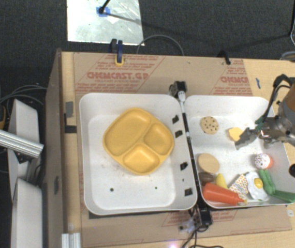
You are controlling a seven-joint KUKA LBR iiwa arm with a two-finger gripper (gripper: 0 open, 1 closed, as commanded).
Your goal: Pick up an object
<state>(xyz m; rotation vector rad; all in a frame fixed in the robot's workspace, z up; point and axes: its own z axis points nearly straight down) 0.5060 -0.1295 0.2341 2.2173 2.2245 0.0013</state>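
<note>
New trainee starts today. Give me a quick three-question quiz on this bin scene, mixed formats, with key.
1. True or false: the yellow divided plate lies in the right bin.
2. The gripper is closest to: A) the cookie B) the yellow wedge C) the carrot
3. Fill in: the fried egg lies near the right bin's ____ edge.

Key: 1 false; 2 B; 3 front.
</note>
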